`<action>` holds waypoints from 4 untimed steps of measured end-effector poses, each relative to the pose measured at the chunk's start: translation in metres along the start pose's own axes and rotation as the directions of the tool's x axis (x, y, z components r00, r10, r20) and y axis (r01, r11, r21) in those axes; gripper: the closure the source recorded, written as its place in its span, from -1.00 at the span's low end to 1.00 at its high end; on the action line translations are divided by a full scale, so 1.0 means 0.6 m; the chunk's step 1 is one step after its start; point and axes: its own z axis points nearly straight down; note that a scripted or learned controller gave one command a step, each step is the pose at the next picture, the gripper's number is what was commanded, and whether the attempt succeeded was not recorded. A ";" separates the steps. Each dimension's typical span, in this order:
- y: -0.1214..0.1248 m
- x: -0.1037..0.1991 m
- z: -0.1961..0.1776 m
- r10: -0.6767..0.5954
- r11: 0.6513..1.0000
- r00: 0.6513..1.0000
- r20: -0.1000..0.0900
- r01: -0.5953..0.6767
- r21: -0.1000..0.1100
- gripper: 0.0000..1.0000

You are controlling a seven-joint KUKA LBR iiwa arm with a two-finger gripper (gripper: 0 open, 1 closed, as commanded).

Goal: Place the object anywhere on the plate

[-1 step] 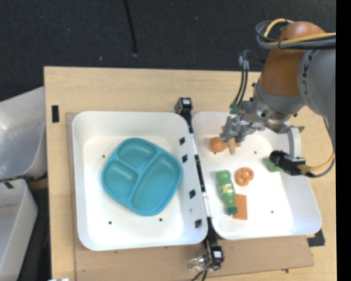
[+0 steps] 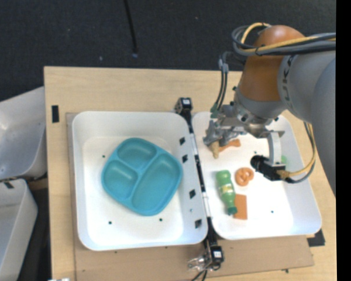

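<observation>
**Arm low over the right bin, plate alone in the left**

The blue plate [image 2: 141, 175] (three compartments) lies in the left bin [image 2: 88, 227], left of centre in the frame. A row of black clips along the divider [image 2: 194, 168] separates it from the right bin [image 2: 292, 215]. In that right bin lie a green bottle [image 2: 226, 191], an orange ring [image 2: 244, 176] just right of it, and an orange block [image 2: 240, 206] touching the bottle's lower end. A tan-orange piece [image 2: 224, 146] sits at the bin's upper left, right under the jaws [image 2: 217, 139]. The arm [image 2: 269, 69] enters from the upper right, wrist bent down, cables looping over it. Whether the jaws are clenched or released, I cannot tell.
</observation>
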 end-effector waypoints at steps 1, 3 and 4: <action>-0.023 0.072 -0.019 -0.002 1.000 1.000 -0.002 0.002 0.000 1.00; -0.042 0.243 -0.016 -0.003 1.000 1.000 -0.002 0.003 -0.001 1.00; -0.062 0.317 -0.033 -0.003 1.000 1.000 -0.002 0.003 -0.001 1.00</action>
